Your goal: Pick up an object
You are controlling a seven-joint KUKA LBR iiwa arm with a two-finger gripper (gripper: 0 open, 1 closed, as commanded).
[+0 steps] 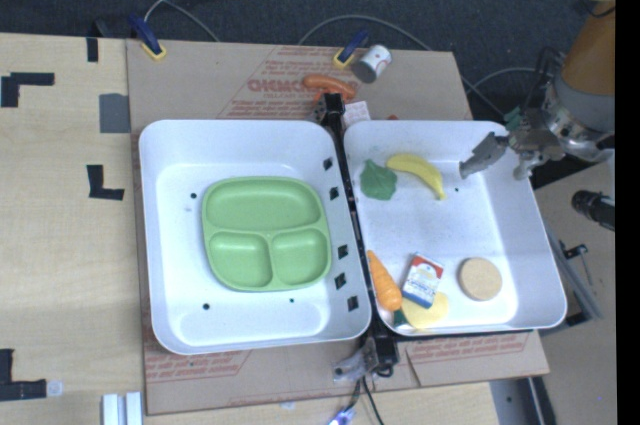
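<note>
1. Two shallow white bins sit side by side on a counter, seen from above at a slant; the left bin holds a green divided plate, and the right bin holds the loose objects.
2. One grey arm with an orange band reaches in from the right, and its jaws hang over the upper right part of the right bin. A single grey finger shows, pointing down and left; whether the jaws are wide or narrow cannot be told, and nothing is seen between them.
3. Nearest the jaws is a yellow banana, just to their left and slightly lower in the view, lying flat on the bin floor. It looks like the likeliest object for the pick, judged only from its closeness.
4. A green leafy piece lies beyond the banana, further left of the jaws, close to the wall between the bins.
5. Well below the jaws, along the near edge of the bin, lie a round tan disc, a small red and white box resting partly on a yellow piece, and an orange carrot.
6. The objects seem scattered loosely, probably so that each can be approached from above.
</note>
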